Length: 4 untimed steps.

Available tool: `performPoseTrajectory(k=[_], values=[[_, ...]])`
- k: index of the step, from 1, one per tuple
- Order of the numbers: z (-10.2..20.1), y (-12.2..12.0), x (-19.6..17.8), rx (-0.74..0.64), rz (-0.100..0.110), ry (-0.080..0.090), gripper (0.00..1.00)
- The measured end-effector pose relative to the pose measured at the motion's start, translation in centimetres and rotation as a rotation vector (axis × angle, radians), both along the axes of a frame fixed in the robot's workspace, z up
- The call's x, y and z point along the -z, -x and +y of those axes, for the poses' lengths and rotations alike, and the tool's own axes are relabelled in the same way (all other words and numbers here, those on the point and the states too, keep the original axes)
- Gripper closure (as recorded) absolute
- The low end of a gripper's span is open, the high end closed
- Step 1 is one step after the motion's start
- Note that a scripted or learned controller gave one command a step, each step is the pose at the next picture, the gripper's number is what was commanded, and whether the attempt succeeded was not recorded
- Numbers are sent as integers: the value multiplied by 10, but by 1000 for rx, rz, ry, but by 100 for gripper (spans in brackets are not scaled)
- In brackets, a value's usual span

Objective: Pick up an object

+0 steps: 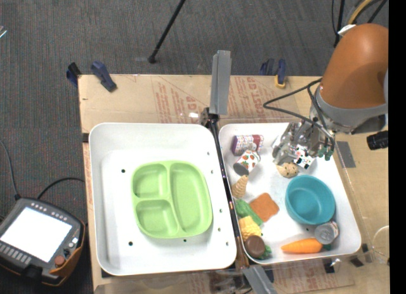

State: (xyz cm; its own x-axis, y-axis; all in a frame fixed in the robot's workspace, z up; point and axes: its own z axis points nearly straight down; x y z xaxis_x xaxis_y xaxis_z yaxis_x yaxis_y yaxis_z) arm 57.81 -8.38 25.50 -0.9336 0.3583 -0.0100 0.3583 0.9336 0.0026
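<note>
Left bin (101,159) holds just a green divided plate (171,199) — all the pickable stuff sits in the right bin (351,223). Looks like the approach step: gripper (301,147) hangs low over that bin's upper part, can't tell how wide it stands. Nearest candidate — a small tan ball (288,170) just below-left of it, teal bowl (310,200) beyond. Next: centre over one item, descend.
</note>
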Motion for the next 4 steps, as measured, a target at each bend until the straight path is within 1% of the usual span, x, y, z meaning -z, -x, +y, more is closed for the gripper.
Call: performPoseTrajectory(k=[1,2,3,4], values=[[-11,0,152,-109,32,-6,100],[-83,-52,171,451,13,-3,100],[-82,-52,171,449,15,-4,0],[-5,23,172,478,20,-6,0]])
